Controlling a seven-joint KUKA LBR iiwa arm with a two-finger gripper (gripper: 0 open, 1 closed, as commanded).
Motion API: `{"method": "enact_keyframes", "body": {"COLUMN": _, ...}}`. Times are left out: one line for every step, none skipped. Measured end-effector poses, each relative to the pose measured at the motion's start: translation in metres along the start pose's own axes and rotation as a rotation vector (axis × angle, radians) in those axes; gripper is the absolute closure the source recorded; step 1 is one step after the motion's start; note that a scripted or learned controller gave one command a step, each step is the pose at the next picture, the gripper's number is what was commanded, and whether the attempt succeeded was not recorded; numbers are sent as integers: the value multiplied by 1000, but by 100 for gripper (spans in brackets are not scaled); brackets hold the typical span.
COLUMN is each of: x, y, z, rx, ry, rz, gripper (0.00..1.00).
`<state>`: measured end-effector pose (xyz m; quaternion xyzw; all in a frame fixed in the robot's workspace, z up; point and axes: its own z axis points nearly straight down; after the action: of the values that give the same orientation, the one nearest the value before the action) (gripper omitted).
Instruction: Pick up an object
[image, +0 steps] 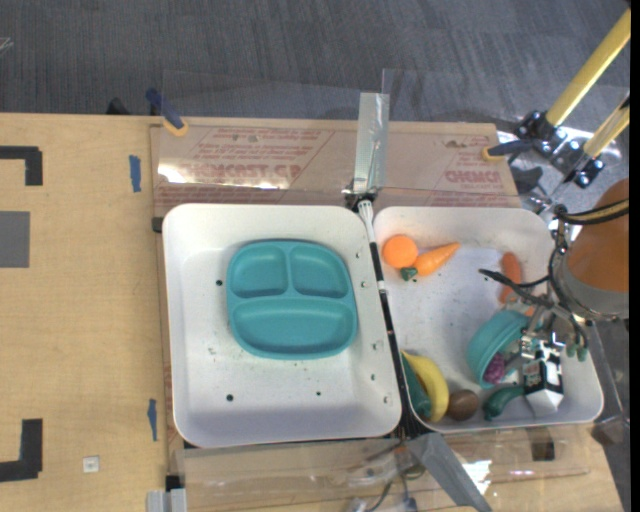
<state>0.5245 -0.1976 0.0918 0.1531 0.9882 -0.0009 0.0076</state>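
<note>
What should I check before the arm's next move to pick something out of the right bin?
1. Gripper is over the right white bin: ok.
2. Finger opening: cannot tell.
3. Object already held: cannot tell.
4. Tilted teal bowl right beside the gripper, may interfere: not ok.
5. Orange ball and orange carrot lie unobstructed at the bin's far left: ok.
6. Yellow banana lies against the bin's left wall: not ok.

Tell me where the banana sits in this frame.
The banana lies in the right bin, at its near-left corner against the divider between the bins, with a brown round item just to its right and the teal bowl further right.
</note>
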Motion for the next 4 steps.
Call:
{"method": "enact_keyframes", "body": {"x": -49, "y": 17, "z": 1, "rx": -1, "ry": -1, "rz": 140, "gripper": 0}}
{"method": "enact_keyframes", "body": {"x": 5, "y": -21, "z": 0, "rx": -5, "ry": 2, "rz": 344, "gripper": 0}}
{"method": "enact_keyframes", "body": {"x": -40, "y": 44, "z": 1, "rx": -3, "ry": 0, "rz": 220, "gripper": 0}}
{"method": "enact_keyframes", "body": {"x": -78, "y": 124, "z": 2, "rx": -1, "ry": 4, "rz": 594, "gripper": 0}}
